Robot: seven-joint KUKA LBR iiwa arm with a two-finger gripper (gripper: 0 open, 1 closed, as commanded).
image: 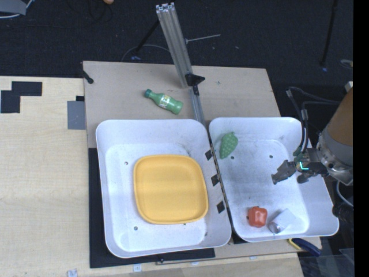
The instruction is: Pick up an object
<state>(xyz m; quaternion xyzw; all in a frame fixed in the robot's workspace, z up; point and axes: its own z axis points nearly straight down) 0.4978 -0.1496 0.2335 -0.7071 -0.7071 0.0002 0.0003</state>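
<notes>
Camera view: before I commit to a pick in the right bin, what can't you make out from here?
- Gripper: dark and small over the right bin; finger spacing unreadable, nothing visibly between them.
- Pale grey object beside the red object: blends into the bin, shape unclear.
- Green object: on the bin's sloped wall, too small to identify.
- Arm: cut off by the right edge.

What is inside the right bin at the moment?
Inside the right bin: a green leaf-shaped object at its upper left, a red object and a small grey object near the front. The pincer hangs over the right side, hiding the floor beneath.
</notes>
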